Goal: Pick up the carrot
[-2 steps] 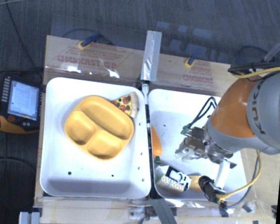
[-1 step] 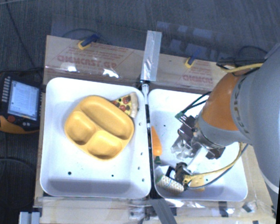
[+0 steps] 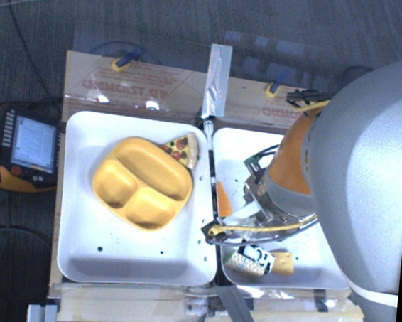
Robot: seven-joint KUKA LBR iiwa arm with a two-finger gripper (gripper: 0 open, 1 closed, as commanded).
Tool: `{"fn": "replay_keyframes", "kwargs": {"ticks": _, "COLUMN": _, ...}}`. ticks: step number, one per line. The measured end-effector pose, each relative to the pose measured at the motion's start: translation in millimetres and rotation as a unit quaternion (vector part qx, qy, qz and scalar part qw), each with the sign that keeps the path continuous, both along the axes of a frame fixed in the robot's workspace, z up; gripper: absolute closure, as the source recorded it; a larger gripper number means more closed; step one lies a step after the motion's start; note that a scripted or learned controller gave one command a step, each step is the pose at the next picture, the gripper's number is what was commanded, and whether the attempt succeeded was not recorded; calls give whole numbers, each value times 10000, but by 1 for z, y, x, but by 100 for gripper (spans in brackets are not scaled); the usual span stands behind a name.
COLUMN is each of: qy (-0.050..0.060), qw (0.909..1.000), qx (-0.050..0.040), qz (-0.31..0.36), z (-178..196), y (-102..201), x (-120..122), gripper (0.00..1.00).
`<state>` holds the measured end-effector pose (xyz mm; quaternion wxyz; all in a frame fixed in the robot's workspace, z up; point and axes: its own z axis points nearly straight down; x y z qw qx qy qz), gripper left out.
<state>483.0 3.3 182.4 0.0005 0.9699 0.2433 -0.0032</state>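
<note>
Down in the right-hand shallow white bin (image 3: 310, 274), the grey two-finger gripper (image 3: 251, 226) is hanging low over the floor of the bin, and from where I am standing I cannot tell how it is set, because the wrist and a yellow cable (image 3: 258, 230) are covering it. Just beside it, toward the bin's left wall, the slim orange carrot (image 3: 223, 199) is lying flat, its tip pointing up along the divider; it is lying apart from the gripper, not gripped. Above the gripper the orange band (image 3: 290, 162) is showing, and the bulky grey arm (image 3: 370, 182) is leaning in from the right, covering much of that bin.

Near the front edge of the same bin, a small white-and-black object on a pale speckled piece (image 3: 249, 260) is sitting beside a tan block (image 3: 283, 262). That is making one carrot and two or three other small items here; I cannot tell which.

Over in the left-hand shallow white bin (image 3: 77, 251), one yellow three-compartment plastic tray (image 3: 143, 183) is resting at a tilt, and one toy pizza slice (image 3: 181, 149) is lying just beside its upper right corner, by the divider.
</note>
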Motion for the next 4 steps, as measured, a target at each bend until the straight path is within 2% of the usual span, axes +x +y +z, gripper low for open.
{"fn": "replay_keyframes", "kwargs": {"ticks": 1, "qy": -5, "qw": 9890, "qx": 0, "qz": 1480, "z": 45, "y": 41, "x": 1, "gripper": 100}}
{"fn": "replay_keyframes", "kwargs": {"ticks": 2, "qy": -9, "qw": 9868, "qx": 1, "qz": 1618, "z": 99, "y": 38, "x": 35, "gripper": 100}}
{"fn": "replay_keyframes", "kwargs": {"ticks": 3, "qy": 5, "qw": 9425, "qx": 9, "qz": 3341, "z": 91, "y": 73, "x": 72, "gripper": 100}}
{"fn": "replay_keyframes", "kwargs": {"ticks": 4, "qy": 17, "qw": 9399, "qx": 22, "qz": 3415, "z": 21, "y": 142, "x": 55, "gripper": 100}}
